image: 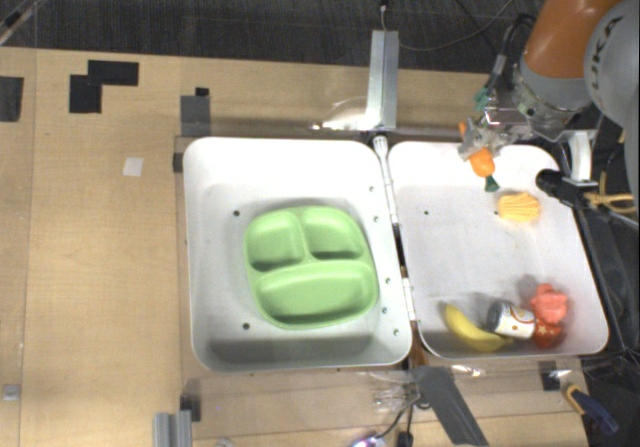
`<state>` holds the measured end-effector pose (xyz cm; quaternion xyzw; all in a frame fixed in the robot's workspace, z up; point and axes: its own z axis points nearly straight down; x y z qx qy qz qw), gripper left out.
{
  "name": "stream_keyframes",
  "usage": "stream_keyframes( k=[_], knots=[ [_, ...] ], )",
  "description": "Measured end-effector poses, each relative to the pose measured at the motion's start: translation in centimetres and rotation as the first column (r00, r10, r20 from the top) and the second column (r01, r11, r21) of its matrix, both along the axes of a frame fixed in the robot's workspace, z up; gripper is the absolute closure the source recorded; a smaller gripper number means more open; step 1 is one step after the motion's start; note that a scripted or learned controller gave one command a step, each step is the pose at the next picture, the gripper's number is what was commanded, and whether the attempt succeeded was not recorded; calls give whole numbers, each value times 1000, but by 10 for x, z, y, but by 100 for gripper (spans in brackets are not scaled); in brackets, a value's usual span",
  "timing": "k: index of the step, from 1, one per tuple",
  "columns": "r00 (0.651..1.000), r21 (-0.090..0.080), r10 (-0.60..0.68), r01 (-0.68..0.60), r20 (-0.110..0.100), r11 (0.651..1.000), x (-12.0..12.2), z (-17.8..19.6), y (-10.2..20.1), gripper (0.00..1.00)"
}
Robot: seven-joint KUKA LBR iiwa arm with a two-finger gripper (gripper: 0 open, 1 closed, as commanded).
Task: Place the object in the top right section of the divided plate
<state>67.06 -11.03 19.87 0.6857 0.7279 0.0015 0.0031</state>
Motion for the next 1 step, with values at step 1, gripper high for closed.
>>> stream_keyframes(
  k=[1],
  knots=[
    [976, 2, 218, -218, -1, 976, -24, -13, 69, 100]
  ],
)
